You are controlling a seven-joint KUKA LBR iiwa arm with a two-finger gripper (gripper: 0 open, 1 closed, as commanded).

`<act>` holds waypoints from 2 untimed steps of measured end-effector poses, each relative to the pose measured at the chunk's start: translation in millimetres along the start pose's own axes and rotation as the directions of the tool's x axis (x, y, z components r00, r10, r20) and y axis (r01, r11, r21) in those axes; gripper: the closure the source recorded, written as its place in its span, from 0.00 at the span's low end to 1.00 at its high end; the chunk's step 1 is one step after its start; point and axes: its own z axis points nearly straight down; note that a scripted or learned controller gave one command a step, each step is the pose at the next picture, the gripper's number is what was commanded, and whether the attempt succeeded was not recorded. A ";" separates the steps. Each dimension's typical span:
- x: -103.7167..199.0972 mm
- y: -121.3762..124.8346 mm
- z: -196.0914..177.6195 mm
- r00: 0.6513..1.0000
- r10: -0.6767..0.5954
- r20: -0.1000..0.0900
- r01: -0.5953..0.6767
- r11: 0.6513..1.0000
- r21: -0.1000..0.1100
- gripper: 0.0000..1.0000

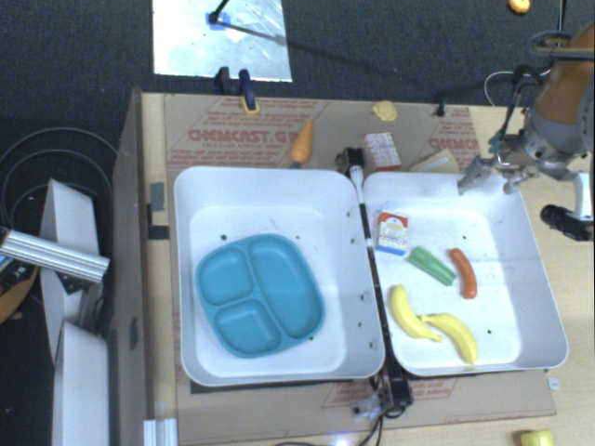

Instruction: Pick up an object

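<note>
Hand [491,176] hangs over the right bin's [535,249] far rim, fingers apart, gripping nothing. Within that bin: small carton [392,231], green piece [429,264], sausage [464,272], two bananas [433,323]. Left bin [204,198] holds a blue tray [258,293].

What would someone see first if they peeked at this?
Probably the big blue tray lying in the left bin. Next, the bright toy food in the right bin: two bananas, a red sausage and a green piece. The gripper is over that bin's far right corner.
</note>
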 end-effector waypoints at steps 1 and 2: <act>1.4 -64.8 79.8 1.000 0.008 -0.006 -0.007 1.000 0.016 0.00; 42.5 -107.6 77.3 1.000 0.005 -0.006 -0.005 1.000 0.013 0.00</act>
